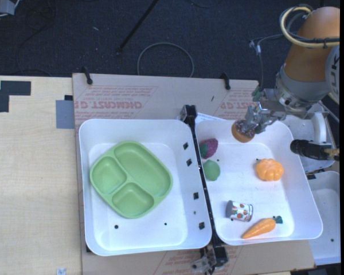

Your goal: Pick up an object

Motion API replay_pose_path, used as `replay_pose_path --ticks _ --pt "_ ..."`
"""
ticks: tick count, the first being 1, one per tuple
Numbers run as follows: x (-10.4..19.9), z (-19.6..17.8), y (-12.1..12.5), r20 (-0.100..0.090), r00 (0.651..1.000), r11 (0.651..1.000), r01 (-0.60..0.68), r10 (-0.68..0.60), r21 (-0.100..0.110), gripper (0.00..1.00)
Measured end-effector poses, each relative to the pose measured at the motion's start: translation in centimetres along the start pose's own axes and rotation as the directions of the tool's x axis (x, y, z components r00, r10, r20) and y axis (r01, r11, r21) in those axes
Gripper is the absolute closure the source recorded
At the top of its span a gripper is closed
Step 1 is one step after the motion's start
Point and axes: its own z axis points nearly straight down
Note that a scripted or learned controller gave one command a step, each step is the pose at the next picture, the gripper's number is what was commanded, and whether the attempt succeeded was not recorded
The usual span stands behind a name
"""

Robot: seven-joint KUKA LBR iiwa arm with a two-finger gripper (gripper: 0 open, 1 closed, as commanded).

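Two white bins (139, 242) share the table; hand (253, 123) clamps a brown round object (241, 132) above the right bin's far edge, pumpkin (269, 169) nearer, carrot (259, 227) lying diagonally.

Green plate (131, 179), orange pumpkin (269, 169), white bins (97, 234)

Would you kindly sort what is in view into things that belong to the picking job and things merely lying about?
Job:
gripper
brown round object at its fingers
orange toy pumpkin
orange toy carrot
small patterned cup
green ball
purple-red toy

Lying about:
green divided plate
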Motion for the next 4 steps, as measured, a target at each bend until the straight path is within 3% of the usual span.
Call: replay_pose_path --ticks 2,4 --pt "9.6 1.1 -1.4 0.001 1.0 1.0 -0.001 0.001 0.0 1.0" --pt "19.7 4.4 -2.5 0.001 1.0 1.0 0.0 0.0 0.002 1.0"
